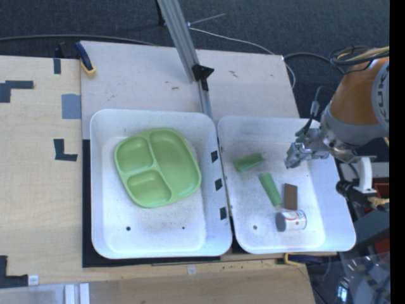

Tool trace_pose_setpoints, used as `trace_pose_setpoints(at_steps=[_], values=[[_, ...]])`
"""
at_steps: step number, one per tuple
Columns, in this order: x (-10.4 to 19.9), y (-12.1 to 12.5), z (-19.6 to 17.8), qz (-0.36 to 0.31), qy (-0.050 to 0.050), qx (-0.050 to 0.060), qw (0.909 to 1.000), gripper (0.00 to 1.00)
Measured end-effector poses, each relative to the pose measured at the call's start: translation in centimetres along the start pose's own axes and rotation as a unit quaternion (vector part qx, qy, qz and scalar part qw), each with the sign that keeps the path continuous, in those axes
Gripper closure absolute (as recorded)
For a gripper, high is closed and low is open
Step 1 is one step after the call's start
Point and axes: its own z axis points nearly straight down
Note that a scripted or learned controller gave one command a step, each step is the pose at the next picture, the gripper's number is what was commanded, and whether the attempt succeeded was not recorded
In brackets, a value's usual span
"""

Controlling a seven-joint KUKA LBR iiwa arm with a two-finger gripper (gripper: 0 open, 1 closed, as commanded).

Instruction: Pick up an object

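End effector (296, 156), its state impossible to tell, hangs at the right bin's (329, 230) far right edge; green block (249, 162) lies just leftward, long axis pointing roughly toward it.

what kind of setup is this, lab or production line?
Most likely a robotics lab grasping rig: two white bins on a plywood bench marked with tape, a metal camera pole, loose cables, and odd test items like a green divided plate.
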Motion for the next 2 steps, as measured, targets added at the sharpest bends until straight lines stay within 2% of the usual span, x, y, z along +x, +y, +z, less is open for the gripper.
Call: trace_pose_setpoints(at_steps=[1, 2], values=[[0.2, 0.1, -6.3, -0.001, 0.0, -0.001, 1.0, 1.0], [0.2, 0.2, -7.4, 0.0, 0.001, 0.002, 1.0, 1.0]])
